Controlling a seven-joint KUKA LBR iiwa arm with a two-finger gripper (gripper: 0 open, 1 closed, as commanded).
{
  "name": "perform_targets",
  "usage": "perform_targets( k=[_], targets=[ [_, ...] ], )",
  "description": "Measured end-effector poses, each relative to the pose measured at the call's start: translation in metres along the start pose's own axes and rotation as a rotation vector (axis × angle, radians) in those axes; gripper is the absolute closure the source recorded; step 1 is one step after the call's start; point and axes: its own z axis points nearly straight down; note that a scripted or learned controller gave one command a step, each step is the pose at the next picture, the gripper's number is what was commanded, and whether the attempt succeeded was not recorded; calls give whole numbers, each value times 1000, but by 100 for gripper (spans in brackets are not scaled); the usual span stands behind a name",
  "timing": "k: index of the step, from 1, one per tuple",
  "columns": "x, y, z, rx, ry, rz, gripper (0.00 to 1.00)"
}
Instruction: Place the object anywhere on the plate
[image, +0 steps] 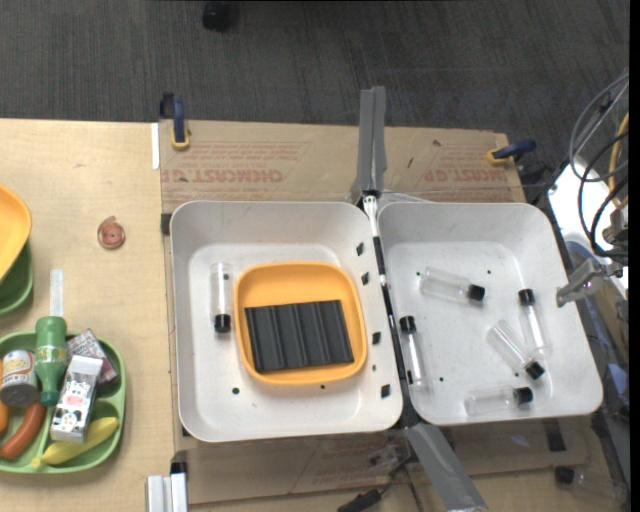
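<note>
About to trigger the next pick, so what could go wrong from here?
1. The clear plastic tubes with black caps look slick and round; one could slip or roll.
2. Two tubes lie close together, so the tool may nudge its neighbour.
3. The orange square plate already holds a dark ribbed block, leaving mostly rim.

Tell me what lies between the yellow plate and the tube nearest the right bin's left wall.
In the camera view, bare floor of the left bin, then the two bins' adjoining walls, separate the yellow plate from that tube.

Grey end effector (583, 284) at right edge
</note>
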Motion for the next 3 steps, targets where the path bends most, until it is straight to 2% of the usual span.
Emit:
perform_targets(
  k=[1,2,3],
  targets=[
    [-2,-12,-29,2,-1,-285,0],
    [-9,-28,-23,1,-1,-328,0],
    [-7,-14,-42,1,-1,-592,0]
  ],
)
